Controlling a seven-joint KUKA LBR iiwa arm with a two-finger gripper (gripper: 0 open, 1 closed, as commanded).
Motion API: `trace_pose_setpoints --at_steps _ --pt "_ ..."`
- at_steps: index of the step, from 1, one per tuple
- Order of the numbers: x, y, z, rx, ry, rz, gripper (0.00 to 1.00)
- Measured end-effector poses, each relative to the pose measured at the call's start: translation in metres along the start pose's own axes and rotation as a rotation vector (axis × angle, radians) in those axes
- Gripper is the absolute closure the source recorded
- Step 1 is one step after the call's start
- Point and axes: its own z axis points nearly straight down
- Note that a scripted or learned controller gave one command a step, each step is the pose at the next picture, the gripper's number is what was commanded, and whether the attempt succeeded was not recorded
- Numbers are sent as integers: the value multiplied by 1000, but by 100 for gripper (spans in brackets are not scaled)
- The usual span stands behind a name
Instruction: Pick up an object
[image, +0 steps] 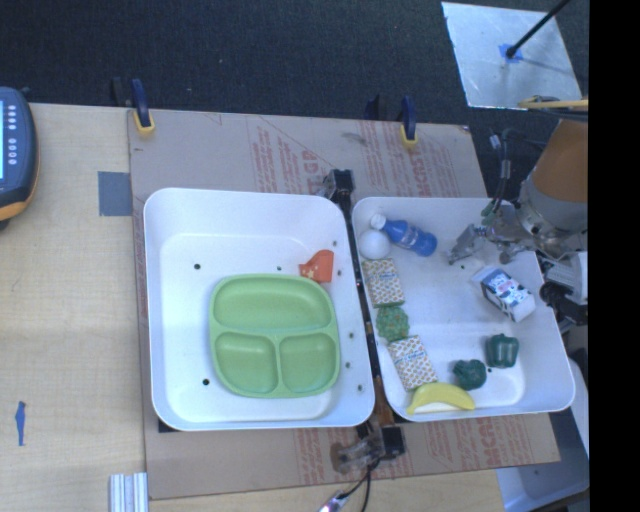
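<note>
Nearest me, yellow banana (442, 398) lies at the right bin's (545, 395) near edge, two green toys (486, 362) just right of it. Three patterned packets (396, 322) run along that bin's left wall, blue bottle (403, 236) at the far end. Small white carton (505, 293) sits right of centre. I see the gripper (484, 243) over the far right part, just above the carton, fingers spread, pinching nothing. Left bin (175, 310) holds a green divided plate (273, 335) and an orange piece (318, 266).
</note>
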Motion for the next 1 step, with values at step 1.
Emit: trace_pose_setpoints --at_steps 1 --pt "-7 -74 28 24 11 2 0"
